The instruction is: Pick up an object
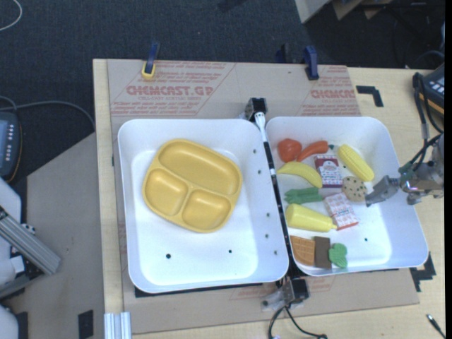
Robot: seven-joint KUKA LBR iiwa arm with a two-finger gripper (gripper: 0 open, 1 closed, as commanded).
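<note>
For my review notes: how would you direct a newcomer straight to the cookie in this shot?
Start at the right-hand white bin, the one crowded with toy food. Just left of the gripper, find the cookie, below the corn cob. It is the one round, tan, dark-speckled piece; its neighbours are long and yellow or boxy red-and-white packets.

Dark carpet floor (106,20) around a cardboard-topped bench (233,83).
</note>
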